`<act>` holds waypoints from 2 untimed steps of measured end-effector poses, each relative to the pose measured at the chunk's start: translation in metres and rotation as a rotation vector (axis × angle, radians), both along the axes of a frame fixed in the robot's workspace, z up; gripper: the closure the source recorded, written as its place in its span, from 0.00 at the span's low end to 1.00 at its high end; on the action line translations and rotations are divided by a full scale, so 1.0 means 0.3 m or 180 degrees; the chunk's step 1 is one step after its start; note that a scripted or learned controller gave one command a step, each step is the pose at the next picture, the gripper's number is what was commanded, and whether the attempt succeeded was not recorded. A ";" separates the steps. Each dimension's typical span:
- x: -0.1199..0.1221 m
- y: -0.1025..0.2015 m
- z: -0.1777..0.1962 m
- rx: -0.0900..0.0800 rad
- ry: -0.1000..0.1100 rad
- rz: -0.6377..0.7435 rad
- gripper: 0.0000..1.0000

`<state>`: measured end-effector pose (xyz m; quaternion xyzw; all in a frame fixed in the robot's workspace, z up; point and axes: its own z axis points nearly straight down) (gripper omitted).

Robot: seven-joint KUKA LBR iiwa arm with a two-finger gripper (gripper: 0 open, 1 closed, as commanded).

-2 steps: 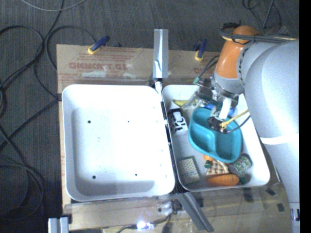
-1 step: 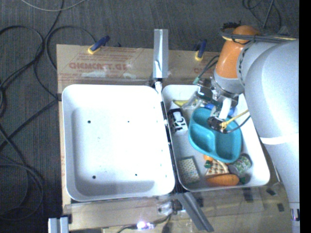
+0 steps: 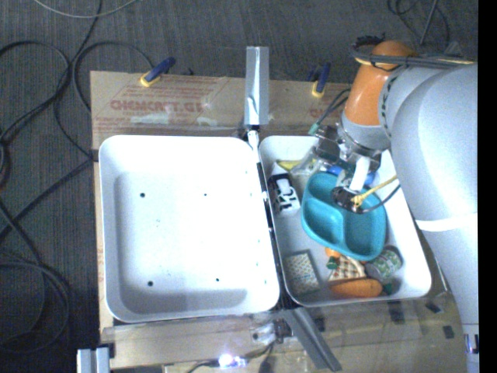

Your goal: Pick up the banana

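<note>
Cardboard [image 3: 178,107] covers the desk under two white bins. The left bin [image 3: 186,224] lies at nine o'clock of the right bin [image 3: 415,266]. In the right bin, a black-and-white box [image 3: 284,193] rests by the left wall, with a mesh pad [image 3: 301,269] at six o'clock of it. A blue dish [image 3: 345,222] sits mid-bin, tilted. The banana [image 3: 291,164] peeks out at eleven o'clock of the dish, mostly hidden. An orange piece [image 3: 357,288] and a can [image 3: 386,262] lie below the dish. The claw [image 3: 347,179] hangs over the dish's upper edge; whether it is spread or pressed together cannot be told.
</note>
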<state>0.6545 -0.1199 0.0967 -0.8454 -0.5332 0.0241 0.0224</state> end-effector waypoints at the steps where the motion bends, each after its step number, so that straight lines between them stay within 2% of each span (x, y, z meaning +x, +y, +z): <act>1: 0.000 0.000 0.000 0.0000 -0.0001 0.0000 0.00; 2: 0.000 0.000 0.000 0.0000 -0.0001 0.0000 0.00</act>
